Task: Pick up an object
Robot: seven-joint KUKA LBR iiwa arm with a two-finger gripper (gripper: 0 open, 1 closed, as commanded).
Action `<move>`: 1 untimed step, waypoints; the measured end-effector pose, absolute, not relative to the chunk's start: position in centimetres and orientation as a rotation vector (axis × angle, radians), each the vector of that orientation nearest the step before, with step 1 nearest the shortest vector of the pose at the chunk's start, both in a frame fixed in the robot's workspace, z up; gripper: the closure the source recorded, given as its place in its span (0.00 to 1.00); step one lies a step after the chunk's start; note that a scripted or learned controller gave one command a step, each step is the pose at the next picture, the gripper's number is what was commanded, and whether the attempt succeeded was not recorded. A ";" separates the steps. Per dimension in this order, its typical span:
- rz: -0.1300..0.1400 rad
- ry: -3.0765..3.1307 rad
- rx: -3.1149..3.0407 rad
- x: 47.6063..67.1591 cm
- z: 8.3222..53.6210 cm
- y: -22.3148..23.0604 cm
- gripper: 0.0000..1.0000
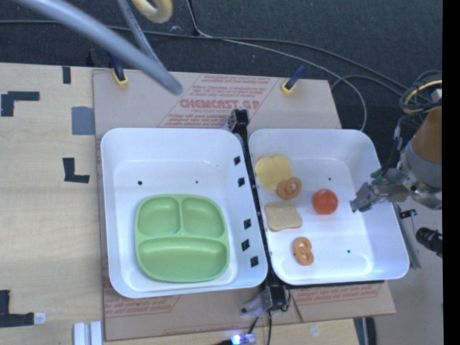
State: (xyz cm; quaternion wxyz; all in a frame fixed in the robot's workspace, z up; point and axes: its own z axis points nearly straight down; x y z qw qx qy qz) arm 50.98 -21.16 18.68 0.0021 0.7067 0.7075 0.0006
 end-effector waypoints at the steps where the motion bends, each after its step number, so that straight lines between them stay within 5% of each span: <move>1: 0.002 2.222 2.216 50.9 24.1 -20.1 1.00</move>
